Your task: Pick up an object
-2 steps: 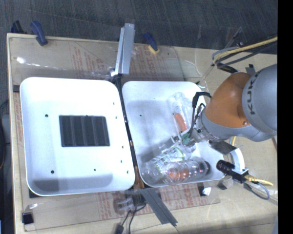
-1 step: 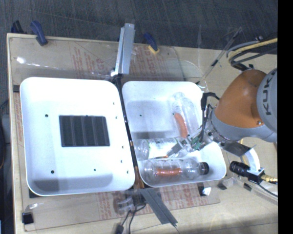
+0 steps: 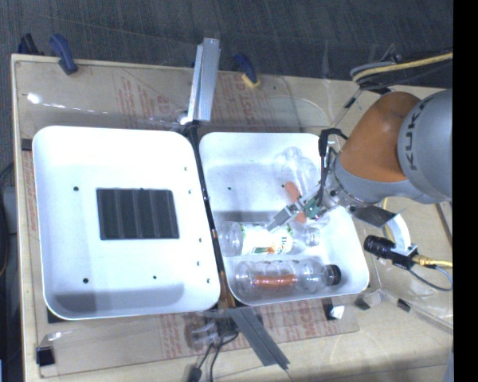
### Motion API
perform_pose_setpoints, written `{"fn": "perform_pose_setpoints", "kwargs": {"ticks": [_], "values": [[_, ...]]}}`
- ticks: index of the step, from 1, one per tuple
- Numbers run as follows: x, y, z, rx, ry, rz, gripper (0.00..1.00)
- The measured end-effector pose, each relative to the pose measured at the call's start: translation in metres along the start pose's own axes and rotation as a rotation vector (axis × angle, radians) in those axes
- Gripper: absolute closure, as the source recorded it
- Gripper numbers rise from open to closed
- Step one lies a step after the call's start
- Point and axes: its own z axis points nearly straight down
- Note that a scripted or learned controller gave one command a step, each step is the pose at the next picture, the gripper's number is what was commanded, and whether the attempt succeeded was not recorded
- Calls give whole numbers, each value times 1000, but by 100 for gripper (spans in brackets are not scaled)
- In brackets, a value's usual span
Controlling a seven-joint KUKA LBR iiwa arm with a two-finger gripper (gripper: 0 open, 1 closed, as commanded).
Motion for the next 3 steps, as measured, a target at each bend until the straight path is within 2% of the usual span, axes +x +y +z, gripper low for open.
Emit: {"fn": "perform_pose_setpoints", "kwargs": {"ticks": [1, 2, 3], "values": [[-23, 52, 54, 10, 7, -63, 0], [-16, 40, 20, 11, 9, -195, 0], [-16, 41, 10, 11, 8, -199, 100]]}}
